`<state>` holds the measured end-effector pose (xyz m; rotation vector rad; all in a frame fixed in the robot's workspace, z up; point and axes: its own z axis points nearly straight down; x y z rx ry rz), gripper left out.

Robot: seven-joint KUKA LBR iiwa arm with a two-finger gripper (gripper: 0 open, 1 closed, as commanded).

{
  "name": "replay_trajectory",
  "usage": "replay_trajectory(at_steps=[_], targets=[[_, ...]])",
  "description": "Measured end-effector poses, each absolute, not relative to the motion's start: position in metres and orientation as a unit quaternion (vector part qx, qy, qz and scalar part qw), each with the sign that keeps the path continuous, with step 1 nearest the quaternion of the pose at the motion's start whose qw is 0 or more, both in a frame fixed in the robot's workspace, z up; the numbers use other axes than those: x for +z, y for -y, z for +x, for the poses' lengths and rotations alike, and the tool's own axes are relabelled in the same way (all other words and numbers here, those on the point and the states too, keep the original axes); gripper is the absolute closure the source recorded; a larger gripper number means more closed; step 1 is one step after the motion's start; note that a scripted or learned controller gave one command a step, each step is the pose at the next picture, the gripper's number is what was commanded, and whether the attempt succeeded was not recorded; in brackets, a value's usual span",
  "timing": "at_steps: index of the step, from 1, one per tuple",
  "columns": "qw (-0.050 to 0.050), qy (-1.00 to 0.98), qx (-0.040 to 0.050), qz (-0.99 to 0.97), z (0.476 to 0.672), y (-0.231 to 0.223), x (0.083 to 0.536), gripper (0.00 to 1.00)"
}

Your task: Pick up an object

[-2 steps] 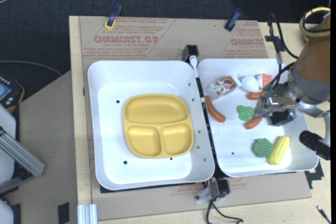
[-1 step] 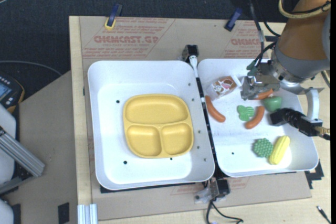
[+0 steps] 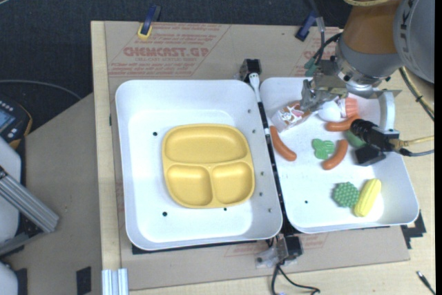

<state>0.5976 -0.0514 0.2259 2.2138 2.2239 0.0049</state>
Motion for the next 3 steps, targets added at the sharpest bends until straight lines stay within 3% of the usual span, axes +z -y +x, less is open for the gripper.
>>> replay_trajectory(at_steps=[1,2,3], targets=[[0.002,-0.708,0.0014,0.706,0.629,0.031,0.22,1.0],[-0.001,-0.707,-0.0011,0.707,0.612,0.029,0.223,1.0],[0.002,-0.707,0.0009,0.707,0.632,0.025,0.22,1.0]])
